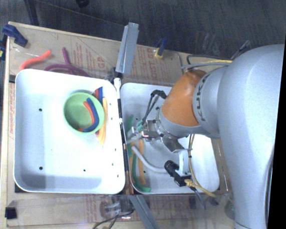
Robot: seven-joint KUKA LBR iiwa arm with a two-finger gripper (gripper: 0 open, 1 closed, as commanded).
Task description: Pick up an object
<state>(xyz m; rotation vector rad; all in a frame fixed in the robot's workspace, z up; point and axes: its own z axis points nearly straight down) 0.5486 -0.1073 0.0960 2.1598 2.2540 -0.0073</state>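
Grey arm reaching into the right bin (205, 178), hand (140, 131) hanging low by its left wall among green, orange and white pieces (140, 169), finger state unclear, left bin (52, 168) lying mostly open around a green bowl (84, 112), bench (88, 51) bearing loose strips.

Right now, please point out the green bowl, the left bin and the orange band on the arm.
green bowl (80, 111): camera view, its inner floor.
left bin (39, 147): camera view, bare white floor.
orange band (182, 102): camera view, its rounded upper surface.
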